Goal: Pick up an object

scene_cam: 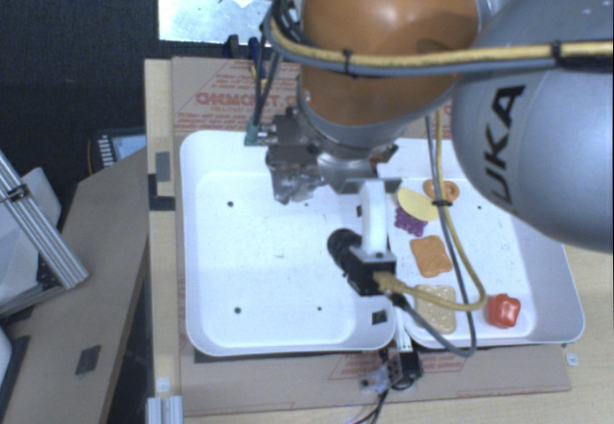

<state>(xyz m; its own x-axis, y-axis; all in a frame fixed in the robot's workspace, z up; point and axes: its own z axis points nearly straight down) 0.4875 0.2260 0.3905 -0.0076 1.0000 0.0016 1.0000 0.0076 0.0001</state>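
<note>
Red piece [503, 310], maybe a toy pepper, is the object I would choose for this task. It lies in the right bin [566, 312], at the near right corner, apart from the other things. It looks like a small, light, hard plastic toy with a smooth and rounded skin, so it can slip out easily. In my judgement the best hold is across its widest middle part, from above, with the pressure on two opposite sides.

The other candidates lie in the same bin, more to the left. A pale flat piece [436, 305] is near the front wall, partly under a cable of the robot. Farther away lies an orange square piece [431, 257], flat like a waffle, and flat things are difficult to take from the floor of a bin. Behind it come a purple piece [414, 220] and a yellow piece [414, 200], touching each other, and a small orange ring [445, 190] just beside them.

The gripper [291, 184] is over the far part of the left bin [259, 269], well apart from all these objects. I cannot tell if it is open or closed, and I see nothing held in it. Both bins stand on a brown cardboard sheet [211, 96]
</note>
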